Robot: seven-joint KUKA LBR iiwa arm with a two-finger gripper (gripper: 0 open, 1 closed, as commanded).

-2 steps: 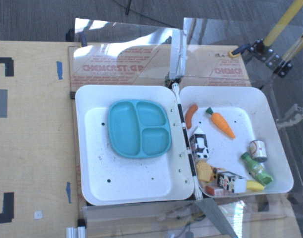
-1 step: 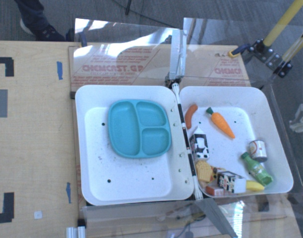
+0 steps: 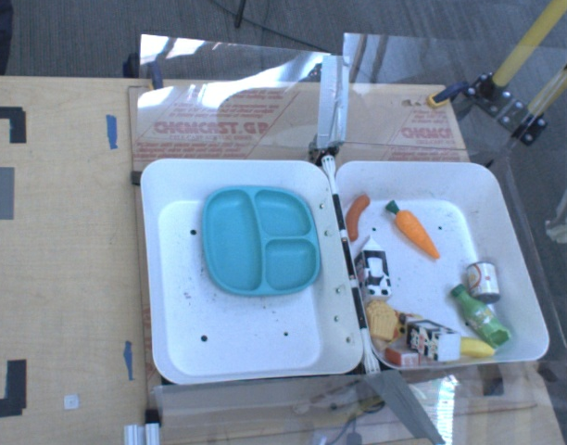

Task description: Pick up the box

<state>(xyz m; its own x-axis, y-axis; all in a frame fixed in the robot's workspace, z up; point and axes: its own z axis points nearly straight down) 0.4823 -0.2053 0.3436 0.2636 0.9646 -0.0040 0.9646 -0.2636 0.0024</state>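
A small box (image 3: 429, 339) with dark, white and red faces lies on its side near the front edge of the right bin (image 3: 506, 202). It touches a yellow waffle-like piece (image 3: 384, 321) on its left and a yellow banana-shaped toy (image 3: 476, 347) on its right. A black-and-white carton (image 3: 373, 273) lies further back, against the bin's left wall.
The right bin also holds a carrot (image 3: 414, 230), an orange sausage (image 3: 357, 215), a small tin can (image 3: 483, 280) and a green bottle (image 3: 479, 317). A teal divided plate (image 3: 261, 240) lies in the left bin (image 3: 172, 332). Yellow-handled gear (image 3: 506, 91) stands beyond the back right corner.
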